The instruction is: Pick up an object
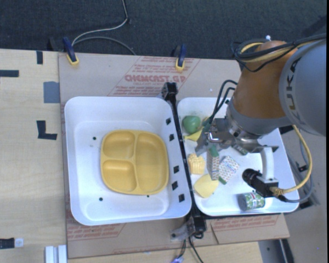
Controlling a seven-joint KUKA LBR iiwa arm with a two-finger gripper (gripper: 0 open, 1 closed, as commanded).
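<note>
Cardboard-topped desk, two bins: jaws (213,142) over right bin (279,158), state unclear, above corn (196,163) and packet (225,169); corn looks light, stiff, grab across middle.

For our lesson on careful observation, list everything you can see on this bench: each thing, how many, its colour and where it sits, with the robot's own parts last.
Bins: 2, white, side by side on the bench, left bin and right bin.
Divided plate: 1, yellow, middle of the left bin.
Round fruit: 1, green, upper left of the right bin.
Corn cob: 1, yellow, left side of the right bin.
Lemon-like fruit: 1, yellow, below the corn cob.
Patterned packet: 1, white with dots, middle of the right bin.
Small can: 1, grey-green, lower right bin.
Clamps: 2, blue and yellow, bench's far edge.
Arm: 1, grey and orange, over the right bin.
Gripper: 1, metal, above the packet.
</note>
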